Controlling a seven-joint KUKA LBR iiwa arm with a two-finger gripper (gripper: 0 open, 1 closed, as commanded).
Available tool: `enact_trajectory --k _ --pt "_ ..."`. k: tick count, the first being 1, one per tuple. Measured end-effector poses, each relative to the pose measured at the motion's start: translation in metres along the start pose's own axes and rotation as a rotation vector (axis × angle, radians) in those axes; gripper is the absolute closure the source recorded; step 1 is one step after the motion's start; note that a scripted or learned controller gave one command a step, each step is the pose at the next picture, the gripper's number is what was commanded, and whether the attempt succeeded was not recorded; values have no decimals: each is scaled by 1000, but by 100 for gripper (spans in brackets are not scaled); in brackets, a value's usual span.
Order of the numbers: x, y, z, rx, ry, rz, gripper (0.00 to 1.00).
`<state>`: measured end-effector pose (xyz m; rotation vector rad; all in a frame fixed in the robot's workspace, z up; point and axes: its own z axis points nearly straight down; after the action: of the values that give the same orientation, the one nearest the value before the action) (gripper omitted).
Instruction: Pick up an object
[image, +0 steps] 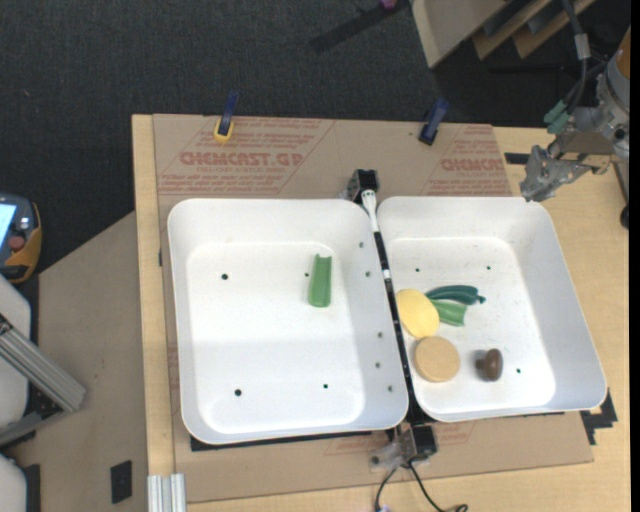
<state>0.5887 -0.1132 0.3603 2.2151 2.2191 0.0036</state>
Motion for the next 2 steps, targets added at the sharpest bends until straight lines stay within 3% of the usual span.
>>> enact_trajectory --k 1,2 --pt "28 -52 -9 8 5 -1 100" --pt "33 -107 -4 10 4 3 100"
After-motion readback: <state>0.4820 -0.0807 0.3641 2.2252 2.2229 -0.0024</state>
